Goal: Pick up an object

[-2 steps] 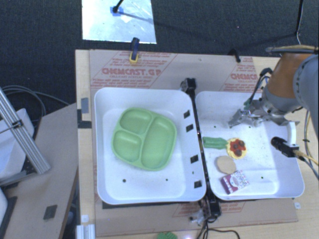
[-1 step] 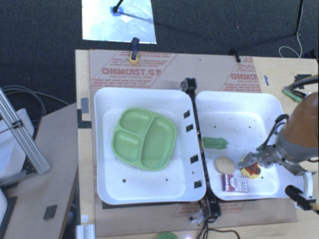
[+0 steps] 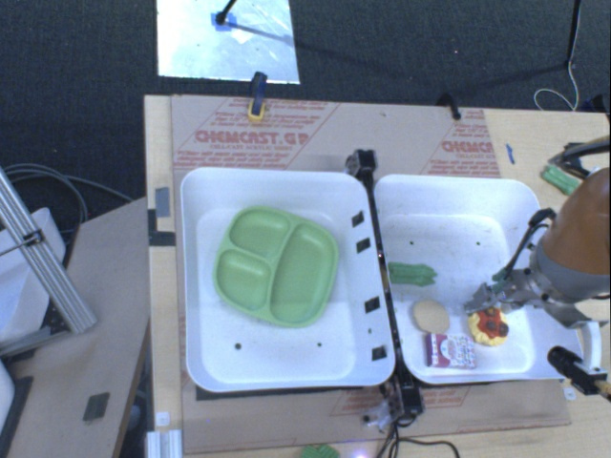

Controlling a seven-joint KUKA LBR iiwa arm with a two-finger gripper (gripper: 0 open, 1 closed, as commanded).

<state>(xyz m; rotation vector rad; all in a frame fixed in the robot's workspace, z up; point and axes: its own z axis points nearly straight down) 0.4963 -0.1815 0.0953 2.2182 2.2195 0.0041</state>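
- The likeliest target is the yellow and red toy [image 3: 490, 326], a small lumpy piece lying in the right bin [image 3: 458, 203] toward its five o'clock corner.
- We judge it light and stiff, probably moulded plastic, with a bumpy top that could slip; a pinch across its narrower sides looks safest.
- The hand [image 3: 487, 301] sits directly above and against that toy, at its twelve o'clock, reaching in from three o'clock on the grey arm with the orange band [image 3: 584, 227].
- We cannot tell whether the fingers are apart or together, nor whether the toy is between them; the dark tips blur into it.
- At the toy's nine o'clock lies a tan oval piece [image 3: 431, 315], and just beside it at seven o'clock a small red and white packet [image 3: 449, 351]; both crowd the approach.
- A green leafy piece [image 3: 411, 274] lies further off at ten o'clock, near the bins' shared wall.
- The left bin [image 3: 220, 361] holds a green divided plate [image 3: 277, 266].
- Both bins rest on a desk covered with printed cardboard [image 3: 315, 127]; dark carpet [image 3: 76, 55] lies beyond at twelve o'clock, with a shiny sheet [image 3: 227, 27] on it.
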